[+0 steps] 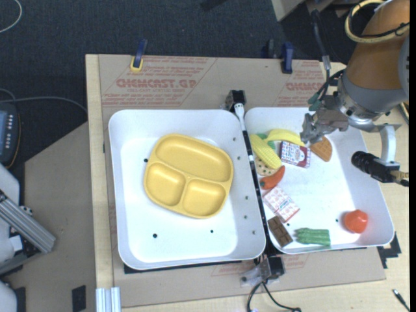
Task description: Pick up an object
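Camera view: cardboard (pixel 162 77) printed "CHEMCAST GP"; fingers (pixel 312 132) above red-white packet (pixel 293 153), spread cannot tell.

Over a table (pixel 195 77) topped with a tan board stamped in red lettering. Side by side on it, touching along their inner edges: left white bin (pixel 127 194), right white bin (pixel 370 197). Clipped to the far edge: yellow clamp (pixel 137 58), blue clamp (pixel 286 57).
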`<move>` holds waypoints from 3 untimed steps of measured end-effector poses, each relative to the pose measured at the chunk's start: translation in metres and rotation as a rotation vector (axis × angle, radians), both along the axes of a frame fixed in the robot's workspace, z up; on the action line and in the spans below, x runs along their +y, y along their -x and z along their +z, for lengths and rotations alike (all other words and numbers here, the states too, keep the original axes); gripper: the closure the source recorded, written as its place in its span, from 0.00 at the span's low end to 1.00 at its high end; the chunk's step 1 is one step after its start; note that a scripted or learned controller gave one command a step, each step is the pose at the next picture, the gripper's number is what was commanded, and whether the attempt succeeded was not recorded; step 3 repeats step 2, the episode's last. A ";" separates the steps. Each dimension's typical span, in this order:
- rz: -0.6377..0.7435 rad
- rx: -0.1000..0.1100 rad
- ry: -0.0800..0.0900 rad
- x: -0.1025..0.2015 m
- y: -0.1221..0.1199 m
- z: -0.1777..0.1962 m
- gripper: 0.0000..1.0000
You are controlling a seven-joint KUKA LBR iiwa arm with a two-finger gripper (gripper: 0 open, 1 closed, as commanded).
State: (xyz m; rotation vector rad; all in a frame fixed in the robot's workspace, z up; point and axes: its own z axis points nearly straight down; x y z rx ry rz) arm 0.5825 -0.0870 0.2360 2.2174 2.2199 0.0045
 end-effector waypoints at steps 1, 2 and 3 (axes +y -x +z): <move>-0.002 0.009 -0.001 -0.002 0.002 -0.021 1.00; 0.001 0.002 0.000 0.007 -0.008 -0.013 1.00; 0.001 0.002 0.000 0.007 -0.008 -0.013 1.00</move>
